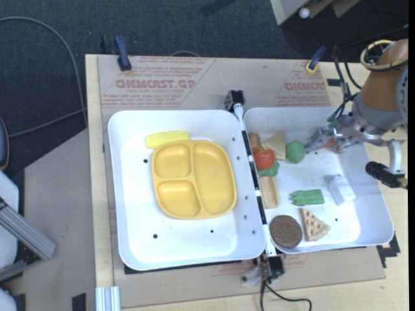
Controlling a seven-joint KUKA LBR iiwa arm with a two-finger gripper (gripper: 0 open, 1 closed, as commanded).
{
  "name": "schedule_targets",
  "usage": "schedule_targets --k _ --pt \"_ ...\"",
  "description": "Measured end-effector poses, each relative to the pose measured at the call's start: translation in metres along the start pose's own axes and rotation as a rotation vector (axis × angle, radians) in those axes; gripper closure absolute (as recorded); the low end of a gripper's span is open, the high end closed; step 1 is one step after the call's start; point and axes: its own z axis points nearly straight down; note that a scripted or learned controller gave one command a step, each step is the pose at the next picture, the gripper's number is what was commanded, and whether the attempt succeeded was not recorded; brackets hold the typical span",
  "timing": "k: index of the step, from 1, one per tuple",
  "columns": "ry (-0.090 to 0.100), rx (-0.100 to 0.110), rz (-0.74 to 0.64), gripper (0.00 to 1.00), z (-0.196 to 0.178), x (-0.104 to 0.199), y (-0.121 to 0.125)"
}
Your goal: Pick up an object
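Observation:
The right bin (363, 222) holds several toy foods. Among them are a green ball (295, 151), a red tomato (264, 159) on a green leaf, a pale cheese wedge (276, 144) and a bun (269, 192). Nearer the front lie a green pod (307, 197), a grey block (336, 188), a pizza slice (314, 225) and a brown round patty (285, 231). My gripper (329, 138) hangs low over the bin's far right part, just right of the green ball. A small reddish patch shows at its tip, too small to identify.
The left bin (130, 173) holds a yellow divided plate (193, 177), with a yellow corn cob (167, 138) behind it. The arm's grey wrist and orange band (379, 89) reach in over the right bin's far right corner. Black cables run beside it.

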Motion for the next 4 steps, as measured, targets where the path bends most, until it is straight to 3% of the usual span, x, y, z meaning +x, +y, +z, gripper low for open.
schedule_targets --k 1,2,3,4 --pt "-0.011 -0.007 0.002 0.00 -0.002 0.019 0.035" --pt "-0.013 -0.010 0.001 1.00 -0.012 0.019 0.036" --pt "-0.008 -0.002 0.003 1.00 -0.021 0.094 0.027" --pt "-0.009 -0.002 0.002 1.00 -0.100 0.157 -0.019"
